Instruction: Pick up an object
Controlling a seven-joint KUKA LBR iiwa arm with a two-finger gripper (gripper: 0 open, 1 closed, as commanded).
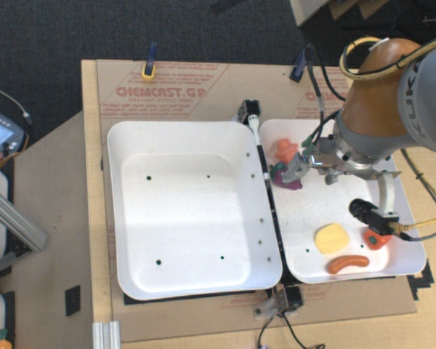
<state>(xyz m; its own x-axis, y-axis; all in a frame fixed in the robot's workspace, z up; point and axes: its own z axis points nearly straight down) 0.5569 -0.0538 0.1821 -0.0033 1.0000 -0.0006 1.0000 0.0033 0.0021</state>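
The purple and green object (289, 179) is found in the right bin (316, 213), close to its left wall, and is judged to be the target. The gripper (297, 167) is positioned over or just beside it. Whether the claw is clenched on it cannot be told, so no grasp can be claimed, and the lift is judged not yet done. A salmon-orange object (285, 149) is seen just behind, near enough to be nudged. A yellow piece (331, 238) and an orange sausage (348, 263) are set well apart, toward the front. The left bin (182, 217) is bordered by the shared wall, which may hamper a sideways approach.
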